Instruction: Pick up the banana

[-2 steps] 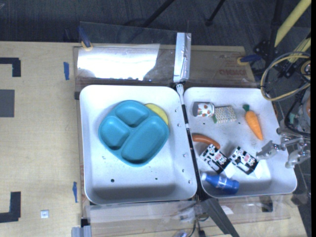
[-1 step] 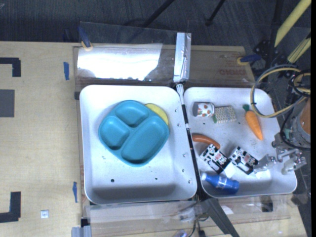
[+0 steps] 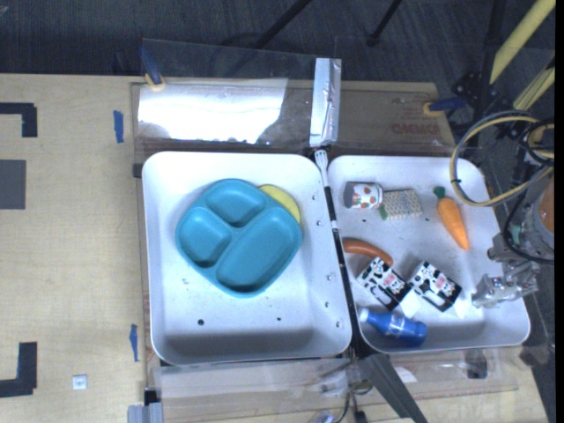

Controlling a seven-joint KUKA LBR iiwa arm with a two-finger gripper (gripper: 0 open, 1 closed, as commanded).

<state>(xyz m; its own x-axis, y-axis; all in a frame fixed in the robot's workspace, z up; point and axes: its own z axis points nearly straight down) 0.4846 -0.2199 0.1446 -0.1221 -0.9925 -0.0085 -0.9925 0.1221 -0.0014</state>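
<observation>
1. The yellow curved banana (image 3: 284, 200) lies in the left shallow white bin (image 3: 167, 236), mostly tucked under the far right edge of a blue sectioned plastic plate (image 3: 236, 234); just a pale sliver pokes out.
2. I'd guess it is a light toy, smooth and rather slippery. The exposed edge is the sole place to grip, and the plate crowds it, so a clean hold looks awkward.
3. Across the divider, the right white bin (image 3: 507, 329) holds an orange sausage-shaped piece (image 3: 366, 248), two black-and-white cow-patterned blocks (image 3: 381, 281) (image 3: 435, 286), a blue cylinder (image 3: 397, 325), an orange toy carrot (image 3: 453, 220), a small speckled sponge-like pad (image 3: 401, 204) and a little white toy with a red mark (image 3: 361, 196).
4. The metal pincer (image 3: 504, 289) hangs at that bin's right rim, well apart from the banana, pinching nothing; whether it's spread or pressed together I cannot tell.
5. Both bins rest on the pale wooden surface (image 3: 62, 236).
</observation>
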